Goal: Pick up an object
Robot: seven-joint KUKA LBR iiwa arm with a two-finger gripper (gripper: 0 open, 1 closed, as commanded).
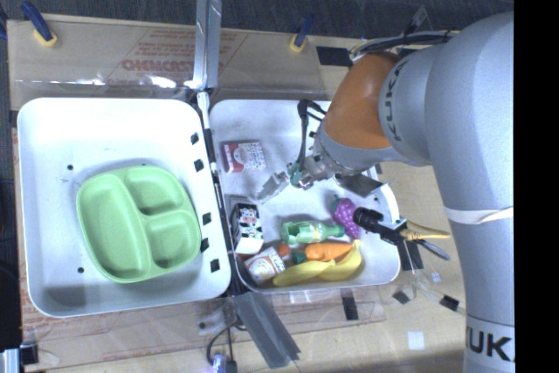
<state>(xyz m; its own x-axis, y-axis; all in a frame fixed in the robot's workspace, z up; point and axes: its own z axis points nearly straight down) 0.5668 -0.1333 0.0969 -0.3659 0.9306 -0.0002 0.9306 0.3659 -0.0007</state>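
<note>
Green: one divided plate (140, 223), one bottle (312, 231); one banana (319, 271).

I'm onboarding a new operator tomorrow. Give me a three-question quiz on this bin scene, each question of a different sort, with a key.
1. True or false: the green divided tray lies in the left bin.
2. Which lies nearest the right bin's front wall? A) red-and-white packet B) banana C) purple grapes
3. Fill in: the carrot rests beside the green ____.

Key: 1 true; 2 B; 3 bottle.
</note>
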